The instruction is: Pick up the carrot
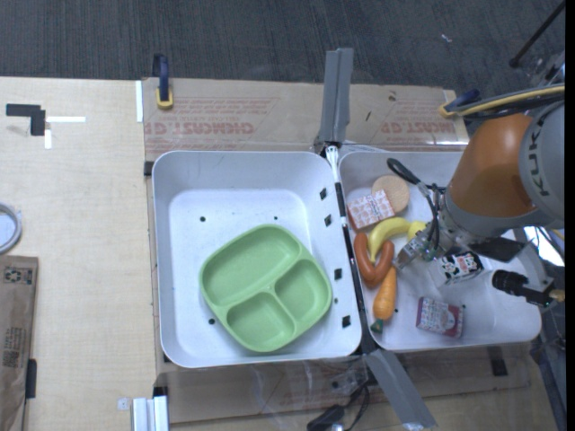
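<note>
In the camera view the carrot lies in the right bin, near its left wall, its top end touching a red sausage-like piece that curls beside a banana. The end effector sits just right of the banana and above the carrot; whether it is open or closed cannot be told. A green divided plate rests in the left bin.

Robotics lab test cell: pale wooden bench with black tape markers, flattened brown cardboard sheet, two shallow white plastic bins, toy food, dark carpet floor.
</note>
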Available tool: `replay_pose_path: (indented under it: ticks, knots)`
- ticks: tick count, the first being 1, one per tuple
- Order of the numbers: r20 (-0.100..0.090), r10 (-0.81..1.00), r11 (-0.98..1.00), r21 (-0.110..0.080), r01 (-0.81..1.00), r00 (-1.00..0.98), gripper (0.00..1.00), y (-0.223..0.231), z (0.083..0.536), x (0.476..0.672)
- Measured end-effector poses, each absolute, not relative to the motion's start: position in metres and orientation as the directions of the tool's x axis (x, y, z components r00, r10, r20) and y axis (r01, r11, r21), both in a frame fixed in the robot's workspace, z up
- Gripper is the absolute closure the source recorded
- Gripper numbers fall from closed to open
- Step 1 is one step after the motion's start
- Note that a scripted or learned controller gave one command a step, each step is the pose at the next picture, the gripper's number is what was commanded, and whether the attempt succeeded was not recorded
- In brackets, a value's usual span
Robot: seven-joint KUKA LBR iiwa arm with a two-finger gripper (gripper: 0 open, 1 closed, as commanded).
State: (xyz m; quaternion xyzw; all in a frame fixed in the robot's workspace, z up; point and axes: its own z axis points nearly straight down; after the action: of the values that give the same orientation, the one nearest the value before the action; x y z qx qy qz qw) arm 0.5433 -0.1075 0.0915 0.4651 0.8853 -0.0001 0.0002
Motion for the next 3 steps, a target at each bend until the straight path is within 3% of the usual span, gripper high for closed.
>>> replay_pose_path:
  ticks: [1,2,3]
  knots:
    - [-0.001,0.921,0.389,-0.001,0.921,-0.389,1.0,0.04,0.191,0.572]
    - [-0.003,0.999,0.047,-0.002,0.999,-0.047,1.0,0.029,0.191,0.646]
    - [-0.003,0.973,-0.23,-0.003,0.973,0.23,1.0,0.012,0.19,0.64]
